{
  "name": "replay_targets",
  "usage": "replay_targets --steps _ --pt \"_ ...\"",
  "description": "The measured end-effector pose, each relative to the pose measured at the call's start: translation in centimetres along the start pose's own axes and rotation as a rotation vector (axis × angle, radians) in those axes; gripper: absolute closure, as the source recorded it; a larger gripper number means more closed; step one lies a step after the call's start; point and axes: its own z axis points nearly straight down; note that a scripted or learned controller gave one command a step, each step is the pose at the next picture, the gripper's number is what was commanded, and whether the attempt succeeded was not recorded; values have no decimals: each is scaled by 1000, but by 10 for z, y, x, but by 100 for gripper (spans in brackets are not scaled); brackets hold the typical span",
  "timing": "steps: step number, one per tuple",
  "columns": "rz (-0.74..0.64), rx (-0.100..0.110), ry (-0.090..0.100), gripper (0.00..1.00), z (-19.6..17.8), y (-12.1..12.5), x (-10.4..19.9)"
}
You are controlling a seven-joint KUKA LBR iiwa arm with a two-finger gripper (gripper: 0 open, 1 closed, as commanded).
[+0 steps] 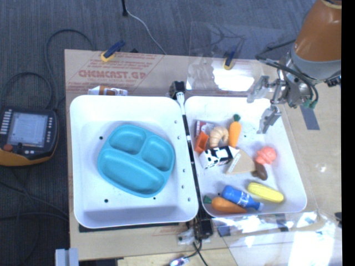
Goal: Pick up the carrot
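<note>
Camera view, for your record: gripper (265, 105) hangs over the upper right corner of the right bin (297, 173), fingers spread apart and grasping nothing; the orange-banded arm (319, 29) enters from the upper right.

You find the carrot (235, 132) in the upper middle of the right bin, standing roughly lengthwise with its green tip up, just beside a croissant (217, 136) on its left; it lies apart from the gripper, down and to the left of it.

A second orange carrot-like piece (226, 205) lies at the bin's lower edge, touching a blue bottle (241, 198); a yellow banana (265, 192) sits to the right of it; a pink item (266, 155) rests above the banana.

Left bin (83, 148) holds a blue divided plate (136, 159).
</note>
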Motion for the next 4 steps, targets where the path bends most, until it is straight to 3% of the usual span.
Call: replay_targets --steps 1,2,3,4 --pt "-74 3 -16 0 155 8 10" --pt "-75 6 -18 100 144 8 9" --pt "-76 6 -16 0 145 9 9" --pt "-219 -2 -10 0 168 -15 17"
